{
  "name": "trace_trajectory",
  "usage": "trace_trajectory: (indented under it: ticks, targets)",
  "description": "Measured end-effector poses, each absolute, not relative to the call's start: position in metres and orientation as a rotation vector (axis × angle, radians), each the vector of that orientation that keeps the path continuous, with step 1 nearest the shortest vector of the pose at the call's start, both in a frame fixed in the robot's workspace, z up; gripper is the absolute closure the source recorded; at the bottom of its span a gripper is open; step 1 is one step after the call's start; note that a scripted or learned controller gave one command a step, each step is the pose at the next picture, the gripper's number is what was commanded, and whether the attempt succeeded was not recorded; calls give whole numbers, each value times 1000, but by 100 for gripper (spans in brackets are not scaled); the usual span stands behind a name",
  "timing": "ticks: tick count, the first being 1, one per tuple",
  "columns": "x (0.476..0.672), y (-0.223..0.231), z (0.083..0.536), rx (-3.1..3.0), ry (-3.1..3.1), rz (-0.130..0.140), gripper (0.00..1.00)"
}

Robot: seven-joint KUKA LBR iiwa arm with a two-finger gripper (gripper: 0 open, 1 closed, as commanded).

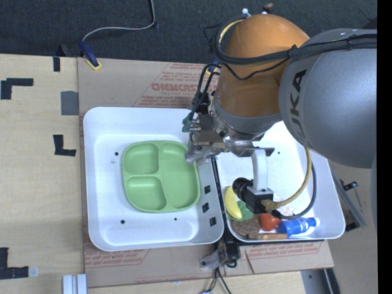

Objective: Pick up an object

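Over the seam between the two bins, the gripper (201, 146) hung low at the right-hand edge of the green plate (160, 176), and whether it was open or closed, I could not tell: the arm (263, 72) loomed right over it. Nothing could be seen held. The plate, the nearest thing to take, lay flat in the left bin (92, 164), its rim close to that bin's right wall.

The risk, as I read it: a shallow plate lying flat offers little to bite on, so a closing grip could skid off the rim, or come down on the bin wall instead, with the gripper so near the divide.

Further out, the other candidates sat heaped in the near corner of the right bin (334, 222): a yellow piece (231, 202), a red piece (267, 221) and a blue bottle (298, 226), touching or nearly so. That crowding would make a clean single pick awkward. Both bins rested on cardboard (153, 84) on the bench.
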State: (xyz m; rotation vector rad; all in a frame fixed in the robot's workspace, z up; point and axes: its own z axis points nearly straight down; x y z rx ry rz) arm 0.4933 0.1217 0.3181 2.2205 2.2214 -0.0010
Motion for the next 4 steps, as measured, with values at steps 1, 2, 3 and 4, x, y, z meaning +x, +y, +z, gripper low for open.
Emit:
trace_trajectory:
  ticks: [1,2,3,4]
  targets:
    - [484,58,315,2222,2221,-2,100]
    - [483,116,250,2220,2225,-4,100]
    - [489,70,234,2222,2222,-4,100]
    - [484,12,283,2221,2221,-1,100]
